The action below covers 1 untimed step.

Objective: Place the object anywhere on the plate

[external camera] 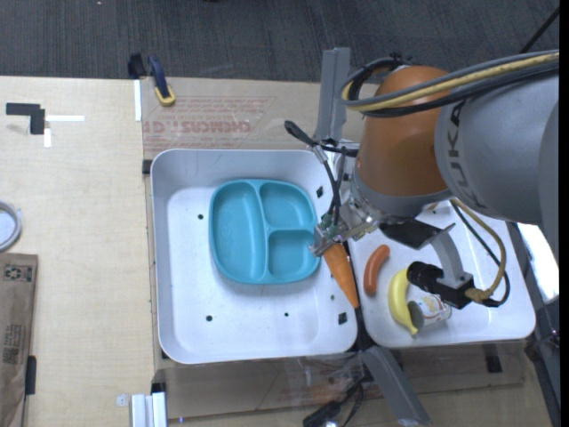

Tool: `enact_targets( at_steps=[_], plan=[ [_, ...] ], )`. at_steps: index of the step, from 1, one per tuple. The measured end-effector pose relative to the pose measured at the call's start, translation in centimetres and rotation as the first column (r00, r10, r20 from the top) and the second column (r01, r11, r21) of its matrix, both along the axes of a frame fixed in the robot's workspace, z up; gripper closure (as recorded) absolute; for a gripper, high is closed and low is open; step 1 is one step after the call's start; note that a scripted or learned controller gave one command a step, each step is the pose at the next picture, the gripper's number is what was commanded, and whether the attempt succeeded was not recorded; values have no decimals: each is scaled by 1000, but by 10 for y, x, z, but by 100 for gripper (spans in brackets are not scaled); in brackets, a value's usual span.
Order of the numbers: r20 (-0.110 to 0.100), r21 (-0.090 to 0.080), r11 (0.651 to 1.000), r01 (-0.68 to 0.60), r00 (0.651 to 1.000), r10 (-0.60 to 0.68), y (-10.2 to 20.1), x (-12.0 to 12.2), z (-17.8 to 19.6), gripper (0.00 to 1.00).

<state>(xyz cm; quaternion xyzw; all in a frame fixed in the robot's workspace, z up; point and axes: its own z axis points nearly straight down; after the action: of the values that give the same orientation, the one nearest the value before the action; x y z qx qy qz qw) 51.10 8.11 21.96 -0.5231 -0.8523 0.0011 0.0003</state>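
Note:
A blue plate (262, 230) with three compartments lies in the left white bin (178, 265). My gripper (327, 238) hangs at the plate's right edge, over the wall between the two bins. Its fingers are shut on the top end of an orange carrot (340, 272). The carrot points down and to the right, along the left bin's right rim, just off the plate's lower right corner. The arm's orange band covers the space above the gripper.
The right bin (498, 323) holds a red-orange sausage (376, 268), a yellow banana (399, 302) and a small pale packet (433, 310) beside it. A roll of tape (7, 226) and a brown package (16, 327) lie on the bench at far left.

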Motion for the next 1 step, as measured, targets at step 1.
enact_targets(
  at_steps=[1],
  plan=[
    [-1, -1, 1000, -16, 1000, 16, 65, 61, -26, 100]
  ],
)
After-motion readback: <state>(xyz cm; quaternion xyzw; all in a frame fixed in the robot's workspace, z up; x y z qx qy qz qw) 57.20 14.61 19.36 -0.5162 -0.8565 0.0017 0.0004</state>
